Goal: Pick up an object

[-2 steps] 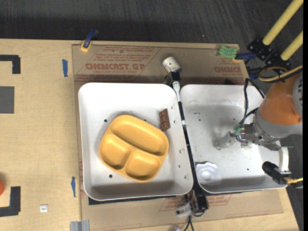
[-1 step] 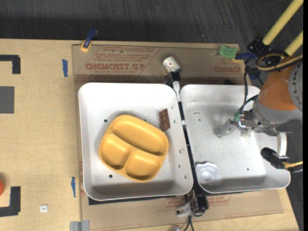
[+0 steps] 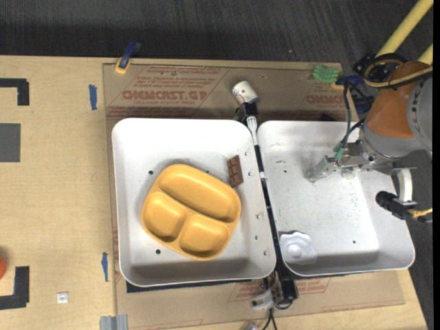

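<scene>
Right now I see my gripper (image 3: 328, 167) low over the right white bin (image 3: 385, 253), metal fingers (image 3: 314, 172) apparently shut on nothing. A small white plastic lump (image 3: 295, 245) sits near that bin's front-left corner (well apart). The yellow three-compartment plastic tray (image 3: 191, 210) and a small brown block (image 3: 234, 171) lie in the left white bin (image 3: 137, 157).

I count two white bins: the left bin (image 3: 130, 184) holds one yellow divided tray (image 3: 191, 210) and one small brown block (image 3: 234, 171) just beside that tray; the right bin (image 3: 357, 205) holds one white lump (image 3: 296, 246).
</scene>
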